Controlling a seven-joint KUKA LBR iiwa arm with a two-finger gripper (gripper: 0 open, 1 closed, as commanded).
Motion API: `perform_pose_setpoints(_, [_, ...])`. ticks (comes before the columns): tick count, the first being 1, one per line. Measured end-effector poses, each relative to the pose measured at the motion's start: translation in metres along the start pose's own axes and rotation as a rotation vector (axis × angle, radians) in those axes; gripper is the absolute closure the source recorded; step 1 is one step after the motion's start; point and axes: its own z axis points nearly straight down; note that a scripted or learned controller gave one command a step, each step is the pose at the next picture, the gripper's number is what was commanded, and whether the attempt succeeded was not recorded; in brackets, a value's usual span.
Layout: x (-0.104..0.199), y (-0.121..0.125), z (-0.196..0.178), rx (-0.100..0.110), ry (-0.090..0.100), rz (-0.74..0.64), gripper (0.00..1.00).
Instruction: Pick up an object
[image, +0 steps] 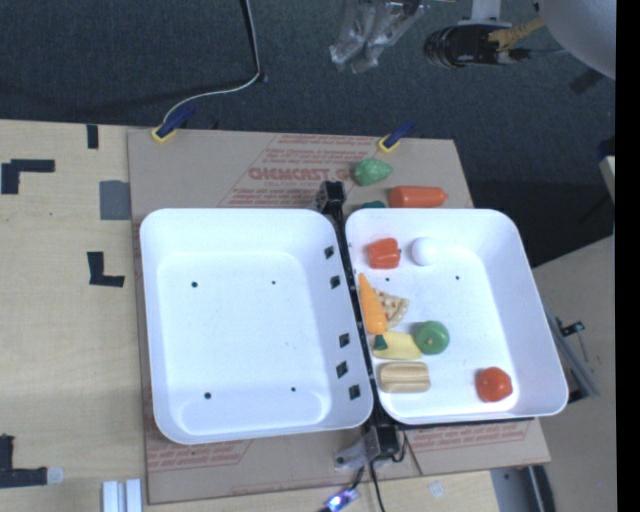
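Scattered in the right bin (520, 300): orange carrot (372, 305) along left wall, red block (383, 253) and white ball (423, 251) near far edge, green apple (432, 337) mid-bin, tan loaf (402, 377) at near edge, red tomato (493, 384) by near right corner.

Cardboard sheet (300, 170) under the bins: red print reading "CHEMCAST", behind the left bin (240, 320)
Smaller red lines beneath it: too small to read

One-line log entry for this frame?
phase: pre-grasp | gripper: raised above bench, holding nothing | right bin: toy food | left bin: bare
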Motion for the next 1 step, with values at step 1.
perform_pose_setpoints(1, [-0.0219,0.0000,0.0000,0.000,0.000,0.000,1.00])
